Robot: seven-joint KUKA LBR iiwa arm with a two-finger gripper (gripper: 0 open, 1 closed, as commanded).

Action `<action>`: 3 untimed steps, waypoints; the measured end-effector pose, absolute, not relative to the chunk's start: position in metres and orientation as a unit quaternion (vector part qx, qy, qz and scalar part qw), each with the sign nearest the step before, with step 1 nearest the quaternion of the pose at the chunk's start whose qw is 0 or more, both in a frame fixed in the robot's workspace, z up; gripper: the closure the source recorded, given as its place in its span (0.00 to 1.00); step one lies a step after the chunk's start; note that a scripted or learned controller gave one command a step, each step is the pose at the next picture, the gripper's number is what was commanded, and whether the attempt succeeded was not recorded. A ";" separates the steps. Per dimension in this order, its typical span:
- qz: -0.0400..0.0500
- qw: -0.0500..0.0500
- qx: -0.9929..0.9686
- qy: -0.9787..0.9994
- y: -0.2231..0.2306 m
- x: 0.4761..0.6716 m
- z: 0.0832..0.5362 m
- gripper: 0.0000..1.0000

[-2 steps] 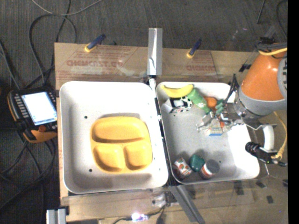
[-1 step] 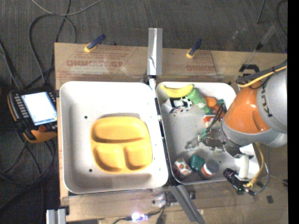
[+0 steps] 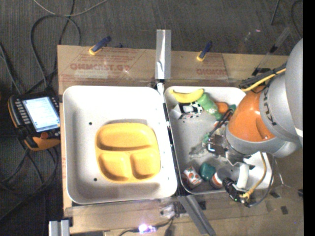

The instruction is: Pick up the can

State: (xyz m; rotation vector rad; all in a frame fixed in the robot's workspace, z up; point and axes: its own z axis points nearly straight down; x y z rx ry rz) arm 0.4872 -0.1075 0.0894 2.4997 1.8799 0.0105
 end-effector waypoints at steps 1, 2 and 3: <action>0.003 0.004 0.799 0.601 -0.107 0.486 0.098 1.00; -0.002 0.000 0.750 0.661 -0.131 0.483 0.205 1.00; -0.002 -0.001 0.750 0.661 -0.131 0.483 0.205 0.00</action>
